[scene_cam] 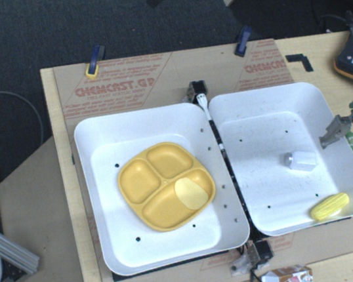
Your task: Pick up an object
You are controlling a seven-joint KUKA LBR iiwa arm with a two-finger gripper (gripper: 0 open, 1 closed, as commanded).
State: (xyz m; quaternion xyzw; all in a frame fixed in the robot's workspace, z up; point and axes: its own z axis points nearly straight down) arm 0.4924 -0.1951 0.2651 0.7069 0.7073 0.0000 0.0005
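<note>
In the right bin [251, 108] lie a small grey-and-white cylinder [298, 161] near the middle and a yellow corn cob [330, 206] by the front right corner. The left bin [97, 183] holds a yellow divided plate [152, 174], and a pale yellow round piece [192, 192] rests in its front compartment. My gripper [347, 133] sits low over the right bin's right rim, partly cut off by the frame edge. It is to the right of the cylinder and apart from it. Nothing is visibly held.
The bins stand on a cardboard-covered board [154, 81], held by a yellow clamp [92, 64] and a blue clamp [242, 41] at the back. A black connector [196, 90] sits between the bins at the back. Cables and a small box [288, 280] lie at the front edge.
</note>
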